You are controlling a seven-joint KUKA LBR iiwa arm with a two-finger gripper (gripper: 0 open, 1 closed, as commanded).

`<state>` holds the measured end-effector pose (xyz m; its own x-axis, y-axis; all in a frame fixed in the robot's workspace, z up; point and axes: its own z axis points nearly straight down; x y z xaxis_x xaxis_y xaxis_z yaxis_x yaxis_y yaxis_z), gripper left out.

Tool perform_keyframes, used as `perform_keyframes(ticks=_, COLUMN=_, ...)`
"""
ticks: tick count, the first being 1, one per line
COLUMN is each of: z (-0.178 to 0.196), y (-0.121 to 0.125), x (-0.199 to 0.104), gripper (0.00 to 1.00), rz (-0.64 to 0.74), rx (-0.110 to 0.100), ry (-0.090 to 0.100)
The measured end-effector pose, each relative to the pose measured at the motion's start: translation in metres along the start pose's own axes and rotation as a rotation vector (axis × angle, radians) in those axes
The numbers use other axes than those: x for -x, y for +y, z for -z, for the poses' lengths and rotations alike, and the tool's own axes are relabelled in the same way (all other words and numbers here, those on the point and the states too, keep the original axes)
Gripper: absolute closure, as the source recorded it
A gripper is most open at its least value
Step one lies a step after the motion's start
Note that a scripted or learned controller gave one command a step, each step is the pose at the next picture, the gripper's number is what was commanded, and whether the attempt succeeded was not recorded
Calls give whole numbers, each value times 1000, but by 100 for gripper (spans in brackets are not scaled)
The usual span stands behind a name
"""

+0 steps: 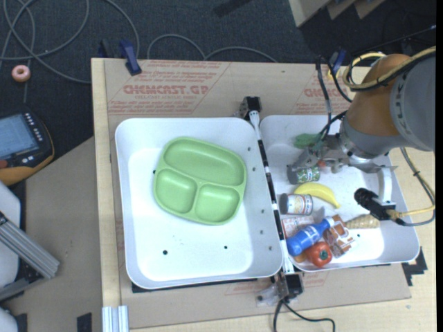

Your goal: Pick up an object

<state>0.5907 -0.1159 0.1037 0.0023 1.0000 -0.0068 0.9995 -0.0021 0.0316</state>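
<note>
Pincer low over the far part of the shallow white right-hand bin, at the end of the grey arm with the orange band. Spread or pressed together: cannot tell from this slant, with dark metal against clutter. Nothing visibly pinched, so best counted as empty-handed.

Just beyond the pincer, a small green leafy piece, close to it or perhaps touching. Just on the near side, a curved yellow banana, lying flat and apart from the pincer. Beside the banana, toward the bin divider, a small jar with a pale label on its side. Further toward the camera, a crowded heap: blue plastic bottle, red round tomato-like piece, brown crinkled packet, and off to the arm's side a tan cone.

Probably at the descent-and-close stage of a grasp, with nothing yet lifted. To do it well:
- Choose one target. The banana looks the likeliest, being nearest and with free space round it.
- Straddle it across the narrow middle, not along its length.
- Go down close to the bin floor before closing, or risk skating off the curved skin.
- Keep away from the leafy piece, which could snag or be nudged.
- Lift straight up and check for a real hold.

Far off past the divider, in the white left-hand bin, a pale green three-compartment plate. All of it on the cardboard-covered table.
</note>
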Motion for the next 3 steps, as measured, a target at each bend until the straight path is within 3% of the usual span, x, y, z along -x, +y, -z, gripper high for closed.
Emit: perform_keyframes(ticks=3, z=0, y=-5, x=-3, gripper=0, rz=0, rx=3, ry=0)
